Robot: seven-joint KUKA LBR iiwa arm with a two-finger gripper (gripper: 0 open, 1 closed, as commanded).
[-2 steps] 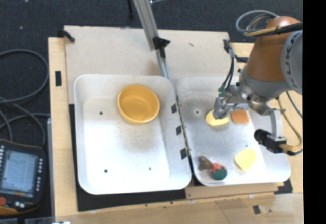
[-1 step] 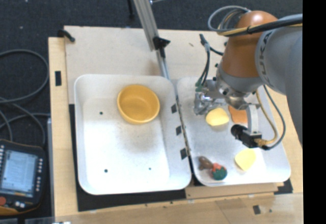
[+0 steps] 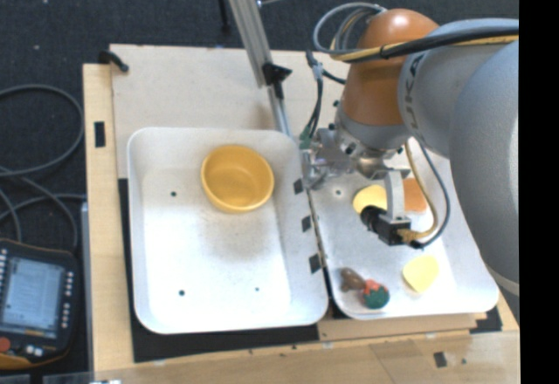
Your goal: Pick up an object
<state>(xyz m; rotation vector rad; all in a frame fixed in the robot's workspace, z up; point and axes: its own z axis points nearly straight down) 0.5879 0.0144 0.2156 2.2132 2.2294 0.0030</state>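
Observation:
My gripper (image 3: 316, 166) hangs over the left rim of the right bin (image 3: 463, 286), by the divider between the two bins. A yellow bowl (image 3: 237, 177) stands upright in the upper part of the left bin (image 3: 157, 286). In the right bin, a yellow round piece (image 3: 368, 197) lies just right of the gripper, with an orange thing (image 3: 416, 196) beside it, partly hidden by the wrist hardware. A pale yellow piece (image 3: 421, 273) lies near the front. A small brown figure (image 3: 352, 278) and a green and red lump (image 3: 376, 294) lie at the front left corner.
A slanted aluminium rail (image 3: 249, 20) rises behind the bins and ends near the gripper. The grey arm (image 3: 472, 112) covers the right bin's back and right side. Cables and a handheld pendant (image 3: 31, 295) lie off the bench at left.

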